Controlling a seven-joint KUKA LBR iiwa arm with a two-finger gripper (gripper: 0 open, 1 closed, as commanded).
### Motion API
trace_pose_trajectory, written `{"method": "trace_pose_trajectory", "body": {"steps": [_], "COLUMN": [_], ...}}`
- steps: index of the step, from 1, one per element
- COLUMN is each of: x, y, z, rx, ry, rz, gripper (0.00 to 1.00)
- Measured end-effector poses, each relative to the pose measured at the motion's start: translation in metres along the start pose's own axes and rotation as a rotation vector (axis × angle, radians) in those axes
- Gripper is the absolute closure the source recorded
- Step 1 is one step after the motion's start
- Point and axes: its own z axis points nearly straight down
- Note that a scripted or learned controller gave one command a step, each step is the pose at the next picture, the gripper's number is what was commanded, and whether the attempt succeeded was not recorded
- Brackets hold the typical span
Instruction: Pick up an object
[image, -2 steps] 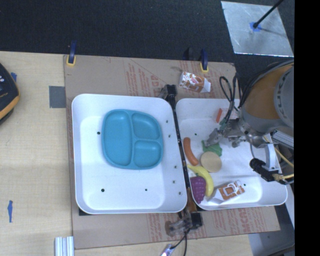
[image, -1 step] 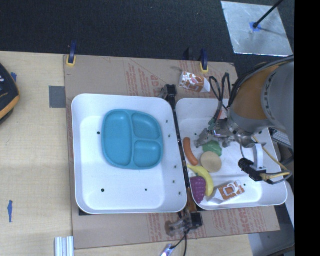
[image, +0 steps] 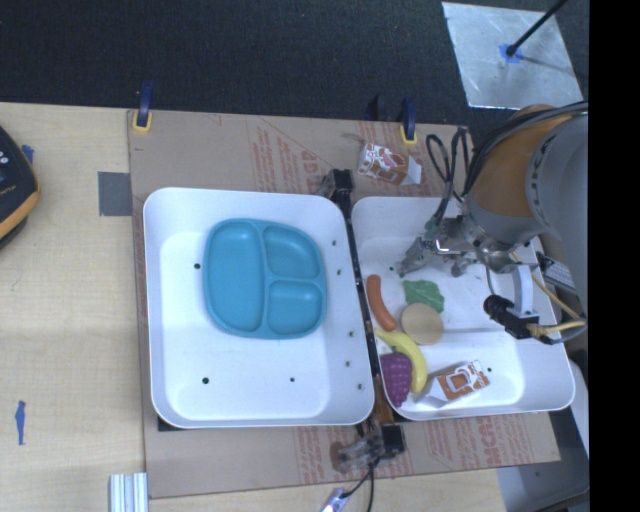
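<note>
Tool: the tool (image: 412, 262) hung over the right bin (image: 545, 395), toward its upper left; whether spread or pressed together, I could not tell.
Nearest thing: the green toy (image: 424, 294) lay just beside it at 5 o'clock.
Sausage (image: 379, 301): at 7 o'clock, long axis running 12 to 6.

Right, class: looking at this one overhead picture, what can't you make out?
- Jaws' state: the metal gripper is too small and blurred to tell.
- Right white bin: the grey arm covers its far right part.
- Orange printed packet: print too small to read.
</note>
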Motion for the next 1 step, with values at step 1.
{"method": "trace_pose_trajectory", "body": {"steps": [1], "x": [-0.0309], "y": [-0.0026], "z": [-0.1198], "rx": [-0.001], "ry": [-0.001], "rz": [0.002], "gripper": [0.0]}}
